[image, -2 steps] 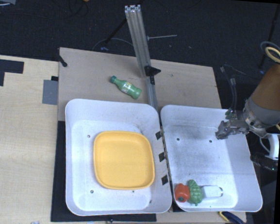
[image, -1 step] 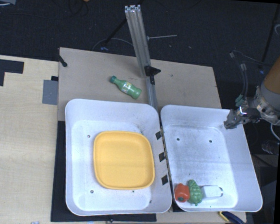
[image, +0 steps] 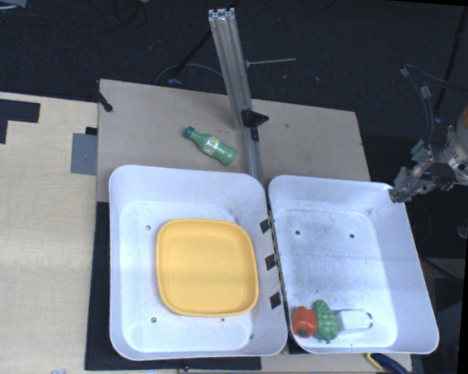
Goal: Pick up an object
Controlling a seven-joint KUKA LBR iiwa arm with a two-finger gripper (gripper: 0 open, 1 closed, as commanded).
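this looks like a robot lab: two white bins [image: 354,205] on a bench [image: 35,230], a metal pole [image: 235,60], and wires on the dark floor.

yellow plate [image: 207,267] – left bin [image: 128,189] | gripper [image: 403,189] – right bin [image: 410,263] corner

The tan board worktop [image: 320,137] bears two shallow white plastic bins [image: 132,189] side by side; behind the left one lies a small green plastic bottle [image: 211,145].

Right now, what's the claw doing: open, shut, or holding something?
Claw: cannot be told from this view. It sits at the top right corner of the right bin, with nothing seen between its tips.
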